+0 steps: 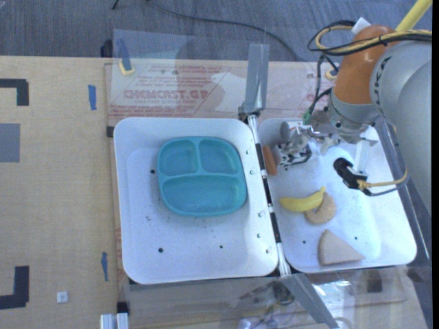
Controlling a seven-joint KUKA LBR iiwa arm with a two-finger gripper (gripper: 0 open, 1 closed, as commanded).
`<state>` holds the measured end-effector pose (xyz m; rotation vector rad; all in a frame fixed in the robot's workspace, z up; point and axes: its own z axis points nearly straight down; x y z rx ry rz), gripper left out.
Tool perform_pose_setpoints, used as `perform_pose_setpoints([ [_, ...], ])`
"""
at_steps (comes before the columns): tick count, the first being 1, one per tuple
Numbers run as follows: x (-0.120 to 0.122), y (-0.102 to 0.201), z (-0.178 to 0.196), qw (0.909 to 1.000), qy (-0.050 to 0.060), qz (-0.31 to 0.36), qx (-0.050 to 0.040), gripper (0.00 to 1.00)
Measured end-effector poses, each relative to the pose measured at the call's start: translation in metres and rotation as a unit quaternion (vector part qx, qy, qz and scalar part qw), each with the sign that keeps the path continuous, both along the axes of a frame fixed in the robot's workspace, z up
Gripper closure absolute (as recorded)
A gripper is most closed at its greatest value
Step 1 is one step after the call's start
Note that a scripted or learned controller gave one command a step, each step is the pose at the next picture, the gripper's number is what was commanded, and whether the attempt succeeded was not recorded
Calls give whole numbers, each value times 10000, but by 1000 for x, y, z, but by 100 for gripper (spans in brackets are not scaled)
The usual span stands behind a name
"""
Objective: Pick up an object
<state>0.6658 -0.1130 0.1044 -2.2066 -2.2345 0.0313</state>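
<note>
While the hand (293, 149) hangs low in the right bin (384, 245), just beside the small orange piece (270, 162) by the divider, it should centre first; its grip I cannot tell

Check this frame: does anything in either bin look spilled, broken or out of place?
Nothing looks spilled or broken. The teal plate lies flat in the left bin. The banana, cookie and wedge lie loose in the right bin. One small orange item sits against that bin's left wall, beside the gripper.
</note>
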Motion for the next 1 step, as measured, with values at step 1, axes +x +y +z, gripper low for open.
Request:
perform_pose_setpoints([
  [1,2,0,0,9990,-28,455,-21,0],
])
